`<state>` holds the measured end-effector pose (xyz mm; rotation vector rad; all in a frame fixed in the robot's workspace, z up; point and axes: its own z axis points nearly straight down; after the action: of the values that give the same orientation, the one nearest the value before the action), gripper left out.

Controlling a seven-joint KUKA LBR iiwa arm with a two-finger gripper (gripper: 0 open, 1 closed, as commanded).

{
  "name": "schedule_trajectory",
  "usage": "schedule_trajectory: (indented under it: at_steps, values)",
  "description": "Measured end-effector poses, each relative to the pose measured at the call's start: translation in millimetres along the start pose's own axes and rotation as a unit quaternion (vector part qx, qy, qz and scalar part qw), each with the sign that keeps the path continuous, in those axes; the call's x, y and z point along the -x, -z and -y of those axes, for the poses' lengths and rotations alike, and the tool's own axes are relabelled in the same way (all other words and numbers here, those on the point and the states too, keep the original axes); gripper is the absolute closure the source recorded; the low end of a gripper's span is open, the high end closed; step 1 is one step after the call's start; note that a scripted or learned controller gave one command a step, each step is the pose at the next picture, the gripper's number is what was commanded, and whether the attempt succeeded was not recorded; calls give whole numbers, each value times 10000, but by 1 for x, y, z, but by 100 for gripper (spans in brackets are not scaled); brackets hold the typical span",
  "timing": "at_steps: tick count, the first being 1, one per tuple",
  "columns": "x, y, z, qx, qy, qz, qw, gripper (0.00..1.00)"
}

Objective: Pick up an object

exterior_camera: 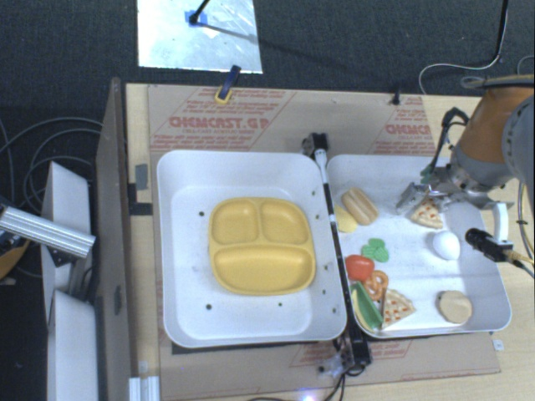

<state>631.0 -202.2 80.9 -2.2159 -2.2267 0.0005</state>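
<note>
Two white bins side by side on the bench. In the left bin: a yellow tray with three compartments, lying flat near the middle. In the right bin: a hot dog near the upper left; a green piece and a tomato below it; a pretzel just beside the tomato; a pizza slice and a green pod at the lower left edge; an egg right of centre; a cookie at the lower right; a second slice near the top. Gripper low over that second slice, fingers spread around its upper edge, nothing lifted; contact with the slice hard to judge.
</note>
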Motion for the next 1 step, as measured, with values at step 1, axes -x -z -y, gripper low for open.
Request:
schedule_trajectory:
  at_steps: [1]
  values:
    - [4,4,16,2,-19,3,10000,0]
